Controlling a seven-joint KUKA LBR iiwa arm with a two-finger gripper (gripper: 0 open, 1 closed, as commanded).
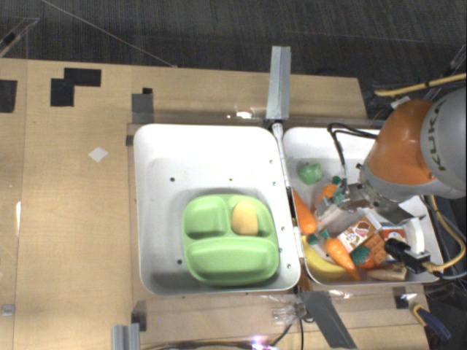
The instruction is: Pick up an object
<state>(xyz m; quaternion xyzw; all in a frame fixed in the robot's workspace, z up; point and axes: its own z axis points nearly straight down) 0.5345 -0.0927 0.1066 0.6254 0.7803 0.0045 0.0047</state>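
Camera view: we looked down at a slant on both bins, with the arm (419, 148) reaching in from the right over the right bin (292, 148).
Gripper (349, 199): it sat low in the right bin, under the orange band (398, 152), among the clutter; we could not tell its state, since the wrist hid it.
Nearest things: a small orange piece (330, 191) lay just beside the gripper on its left, and a printed carton (357, 235) lay just below it.
Carrots: one carrot (304, 214) lay along the bin's left wall, its long axis running up and down the view; a second carrot (339, 252) lay slanted toward the lower right.
Other contents: a banana (321, 262) rested near the bottom wall, and a green lump (311, 172) sat apart near the top.
Key relation: we judged that the likeliest targets lay left of and below the gripper, close by, so a short move would do.
Left bin (204, 144): it held a green divided plate (230, 239) with a yellow fruit (246, 217) in its upper right compartment, well apart from the gripper.
Task state: we saw nothing lifted yet.
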